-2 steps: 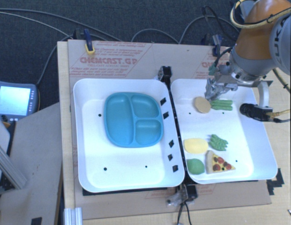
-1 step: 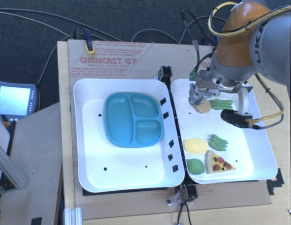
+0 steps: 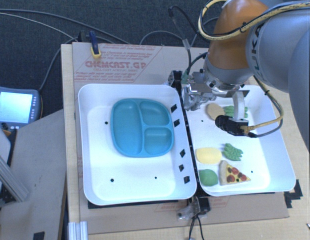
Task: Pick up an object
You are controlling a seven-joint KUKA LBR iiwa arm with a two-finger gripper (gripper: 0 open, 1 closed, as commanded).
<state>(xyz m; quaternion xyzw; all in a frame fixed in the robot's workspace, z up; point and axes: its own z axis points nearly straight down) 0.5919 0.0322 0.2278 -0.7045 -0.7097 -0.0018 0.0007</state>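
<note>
Camera view, from above and at a slant: a grey robot arm [image 3: 282,39] with an orange band reaches in from the right and hangs over the far left corner of the right-hand white bin [image 3: 275,149]. Its gripper [image 3: 195,96] sits low near the divider between the two bins, just beside a pale, bread-coloured toy food piece [image 3: 213,110]; whether anything is between the fingers cannot be told, and whether they stand apart or together is hidden by the wrist body above them. A black cable with a yellow-tipped connector [image 3: 235,125] loops from the wrist across the bin. Partly covered by the wrist hardware, a small green leafy piece [image 3: 243,111] lies toward the far side of the same bin. Nearer the camera, four toy foods cluster in that bin: a yellow lemon-like piece [image 3: 208,155], a green leafy vegetable [image 3: 233,152] just beside it, a round green piece [image 3: 208,177] below the yellow one, and a pizza slice [image 3: 233,174] touching or nearly touching the round green piece. The left-hand white bin [image 3: 95,174] holds a blue divided plate [image 3: 142,127], lying flat toward the bin's middle. Both bins rest on a cardboard-covered surface [image 3: 117,61] printed with red lettering; a handheld screen unit [image 3: 16,106] lies off to the left.
</note>
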